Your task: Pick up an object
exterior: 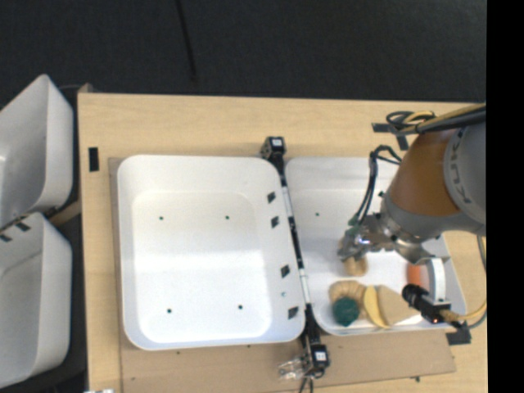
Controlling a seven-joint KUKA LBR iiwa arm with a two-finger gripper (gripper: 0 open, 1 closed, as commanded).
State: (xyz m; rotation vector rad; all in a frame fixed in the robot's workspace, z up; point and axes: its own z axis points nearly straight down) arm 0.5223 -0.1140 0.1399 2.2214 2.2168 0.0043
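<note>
Two white bins sit on the wooden bench; in the right bin [327,187], my gripper [354,252] hangs over a tan object [354,264]. Its grip state I cannot tell. I should descend squarely, then lift straight.

We look for words, numbers, labels and signs, and we cannot read any. The two white bins [196,248] are plain, with just small dark dots and clips that have no letters we can make out. The wooden bench [98,244] has a small black mark near its left edge, but it is too small for us to tell if anything is written on it. The arm [426,178] with its orange band has no name or number that we can read. The little things in the right bin have no labels we can see.
</note>
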